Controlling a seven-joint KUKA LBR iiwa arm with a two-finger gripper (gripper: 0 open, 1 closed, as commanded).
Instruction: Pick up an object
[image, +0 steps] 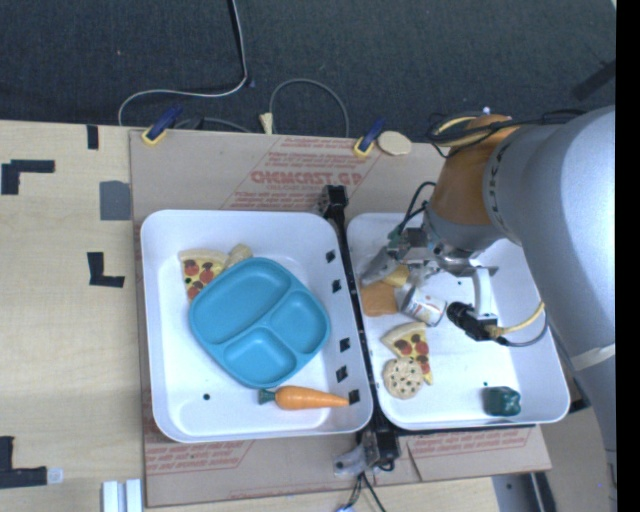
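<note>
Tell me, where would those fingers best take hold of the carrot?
Probably across the carrot's thick orange middle, coming straight down from above. It lies flat, lengthwise along the left bin's near wall, with the blue plate just behind, so fingers need to straddle its narrow width.

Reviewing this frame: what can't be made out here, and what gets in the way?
- Gripper, camera view: the wrist and cables above cover it, so any hold on the toast or the can beside it is unreadable.
- Left pizza slice: partly under the blue tray.
- Green object in the right bin: too small and dark to identify.
- Arm: cut off by the right edge.
</note>
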